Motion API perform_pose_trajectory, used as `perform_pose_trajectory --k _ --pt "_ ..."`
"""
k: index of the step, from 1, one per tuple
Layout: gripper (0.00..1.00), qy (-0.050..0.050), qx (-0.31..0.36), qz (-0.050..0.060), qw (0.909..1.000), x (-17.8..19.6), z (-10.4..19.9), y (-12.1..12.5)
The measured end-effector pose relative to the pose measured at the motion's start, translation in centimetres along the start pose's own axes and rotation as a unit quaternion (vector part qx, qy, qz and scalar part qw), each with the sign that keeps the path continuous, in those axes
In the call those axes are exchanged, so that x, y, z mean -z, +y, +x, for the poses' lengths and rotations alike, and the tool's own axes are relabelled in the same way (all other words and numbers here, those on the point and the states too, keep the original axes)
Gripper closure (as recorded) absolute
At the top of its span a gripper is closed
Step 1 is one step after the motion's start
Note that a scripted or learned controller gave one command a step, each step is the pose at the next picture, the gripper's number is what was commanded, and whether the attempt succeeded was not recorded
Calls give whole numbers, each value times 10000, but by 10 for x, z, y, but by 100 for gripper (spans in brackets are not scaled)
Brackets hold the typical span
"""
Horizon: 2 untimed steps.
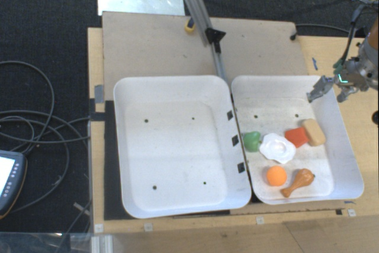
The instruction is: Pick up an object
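Orange ball (276, 176) lies in right bin (349, 178), well below jaws (329, 90).

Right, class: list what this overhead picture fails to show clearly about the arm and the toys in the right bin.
- Arm: cut off by the right edge.
- Claw: too small and blurred to tell its opening.
- Red block: partly hidden by the tan piece.
- Green toy: shape too small to identify.
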<state>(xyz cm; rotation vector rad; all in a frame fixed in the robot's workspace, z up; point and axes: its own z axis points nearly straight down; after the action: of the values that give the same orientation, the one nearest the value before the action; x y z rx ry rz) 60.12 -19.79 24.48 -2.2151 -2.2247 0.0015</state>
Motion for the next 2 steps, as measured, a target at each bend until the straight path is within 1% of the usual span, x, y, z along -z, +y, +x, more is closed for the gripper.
perform_pose_trajectory --k 1,2 --pt "0 -8 10 -18 10000 3 0 1" --pt "0 -6 -17 -4 10000 -43 -2 -7"
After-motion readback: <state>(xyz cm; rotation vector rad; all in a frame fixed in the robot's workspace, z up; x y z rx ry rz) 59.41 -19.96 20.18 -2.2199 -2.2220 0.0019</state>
